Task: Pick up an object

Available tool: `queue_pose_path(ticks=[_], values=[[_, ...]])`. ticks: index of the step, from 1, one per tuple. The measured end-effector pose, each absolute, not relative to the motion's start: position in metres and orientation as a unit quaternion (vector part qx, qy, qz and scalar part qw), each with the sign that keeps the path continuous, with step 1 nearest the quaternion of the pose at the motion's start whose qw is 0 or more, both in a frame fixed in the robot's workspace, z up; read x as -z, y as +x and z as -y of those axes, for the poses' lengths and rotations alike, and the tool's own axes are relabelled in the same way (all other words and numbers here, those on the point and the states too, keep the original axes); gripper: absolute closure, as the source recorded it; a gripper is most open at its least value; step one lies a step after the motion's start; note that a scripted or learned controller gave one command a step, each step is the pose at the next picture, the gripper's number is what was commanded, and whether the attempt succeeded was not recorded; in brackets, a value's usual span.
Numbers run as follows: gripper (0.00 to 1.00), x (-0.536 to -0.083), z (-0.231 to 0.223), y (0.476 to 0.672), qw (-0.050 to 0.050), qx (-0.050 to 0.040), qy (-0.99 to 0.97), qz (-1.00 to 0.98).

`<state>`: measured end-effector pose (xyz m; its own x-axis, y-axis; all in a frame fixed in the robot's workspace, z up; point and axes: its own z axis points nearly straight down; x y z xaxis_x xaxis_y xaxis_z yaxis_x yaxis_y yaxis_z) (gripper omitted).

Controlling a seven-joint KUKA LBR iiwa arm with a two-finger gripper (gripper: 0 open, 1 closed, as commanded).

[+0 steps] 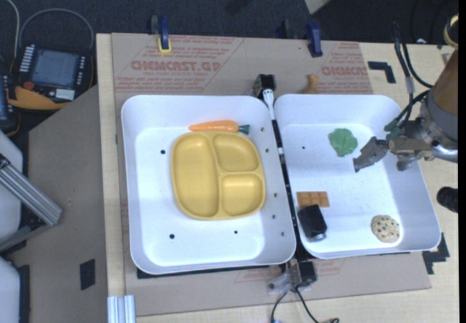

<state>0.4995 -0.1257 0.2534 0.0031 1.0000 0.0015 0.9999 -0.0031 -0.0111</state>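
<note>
The task names no single thing, so any of the loose pieces in the right bin (pixel 408 190) could serve: a green leafy piece (pixel 343 141) lies toward its far side, a round cookie (pixel 385 228) sits near its near right corner, and a black block (pixel 313 221) rests by the near left wall with a tan cracker (pixel 314 199) just beyond it, the two touching or nearly so. The green piece looks the likeliest target, since the claw (pixel 382 156) hangs just to its right, over bare bin floor and apart from every object. One dark finger (pixel 369 155) juts left toward the green piece and a second seems to sit further right, so the claw looks parted with nothing between its fingers, though the slant of the view makes that gap hard to judge. The arm reaches in from the right edge, which suits a low sideways approach to that piece. In the left bin (pixel 145 190) a yellow divided plate (pixel 218 174) lies in the middle with an orange carrot (pixel 215 126) just beyond its far rim, well away from the claw. Both bins sit side by side on the tabletop (pixel 218 70)
</note>
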Motion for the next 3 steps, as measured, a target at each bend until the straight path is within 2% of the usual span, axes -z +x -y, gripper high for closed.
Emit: queue_pose_path(ticks=[1, 3], values=[[0.0, -0.259, 0.126, 0.502, 0.0, 0.0, -0.707, 0.707], [0.0, -0.164, 0.13, 0.502, 0.003, -0.0017, -0.708, 0.706]])
